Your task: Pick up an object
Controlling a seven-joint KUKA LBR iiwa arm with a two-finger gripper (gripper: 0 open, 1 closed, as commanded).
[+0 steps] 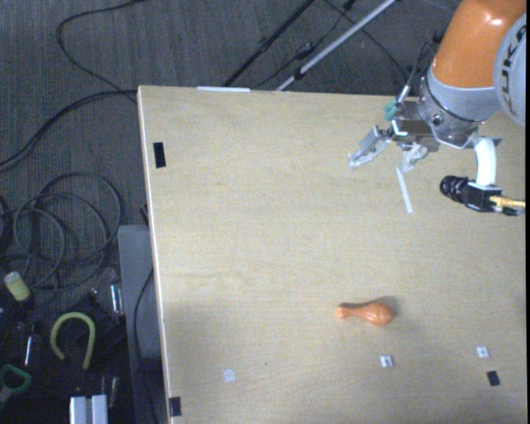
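Nearest the camera, at the lower edge of the tan table (247,237), a few small white and black markers (386,361) lie scattered on the wood. Just above them rests the orange object (367,313), a small pear-shaped piece lying on its side, its narrow end pointing left and its bulb to the right. Nothing touches it.

Farther up the table, well apart from the orange object and a little to its right, hangs the pincer (390,153), carried by the grey arm with its orange band (486,25) reaching in from the right. Its two pale fingers are spread apart with nothing between them. Beyond the table's left edge, dark cables (53,228) lie coiled on the floor.
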